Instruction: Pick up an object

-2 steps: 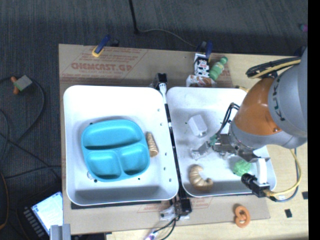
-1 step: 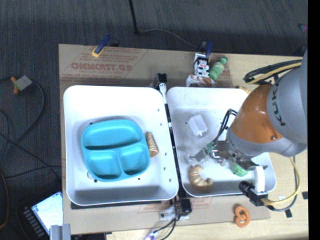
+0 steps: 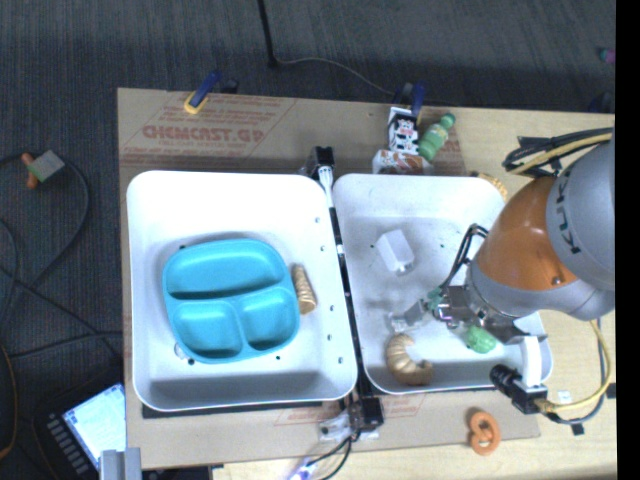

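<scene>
The arm reaches into the right bin [image 3: 355, 268] from the right, its orange band [image 3: 520, 243] above the wrist. My gripper [image 3: 428, 311] hangs low over the bin floor near the front. Just below it and slightly left lies a brown croissant-shaped toy [image 3: 407, 358]. A green object [image 3: 481, 341] sits right of the gripper, partly under the wrist. A small white block [image 3: 394, 251] lies further back in the same bin. I see nothing held in the gripper.
The left bin [image 3: 150, 368] holds a blue divided tray [image 3: 230, 298] with a tan ridged toy [image 3: 303, 288] beside it. Behind the bins stand a small box and a green bottle [image 3: 415, 140]. An orange ring [image 3: 484, 431] lies on the bench in front.
</scene>
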You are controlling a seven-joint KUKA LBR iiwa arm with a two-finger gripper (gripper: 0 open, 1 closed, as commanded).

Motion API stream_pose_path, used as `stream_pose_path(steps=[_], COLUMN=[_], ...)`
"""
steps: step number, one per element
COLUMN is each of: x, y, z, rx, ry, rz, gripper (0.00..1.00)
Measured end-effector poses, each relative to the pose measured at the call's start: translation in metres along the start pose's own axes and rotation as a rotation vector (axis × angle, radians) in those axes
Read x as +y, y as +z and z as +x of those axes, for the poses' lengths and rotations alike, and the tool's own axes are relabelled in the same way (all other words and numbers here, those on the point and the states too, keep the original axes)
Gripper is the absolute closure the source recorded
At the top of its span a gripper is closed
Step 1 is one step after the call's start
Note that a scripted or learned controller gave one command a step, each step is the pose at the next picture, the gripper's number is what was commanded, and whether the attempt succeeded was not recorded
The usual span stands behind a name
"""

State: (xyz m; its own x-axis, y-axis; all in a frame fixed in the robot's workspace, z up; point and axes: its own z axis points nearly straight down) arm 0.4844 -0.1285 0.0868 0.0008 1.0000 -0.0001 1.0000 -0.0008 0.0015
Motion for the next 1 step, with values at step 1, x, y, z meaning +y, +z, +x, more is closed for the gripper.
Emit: stream_pose_path(steps=[1], x=[0.0010], y=[-0.0006], z=[0.0258], rx=[-0.004], ry=[0.000], rz=[-0.005], gripper=[0.00])
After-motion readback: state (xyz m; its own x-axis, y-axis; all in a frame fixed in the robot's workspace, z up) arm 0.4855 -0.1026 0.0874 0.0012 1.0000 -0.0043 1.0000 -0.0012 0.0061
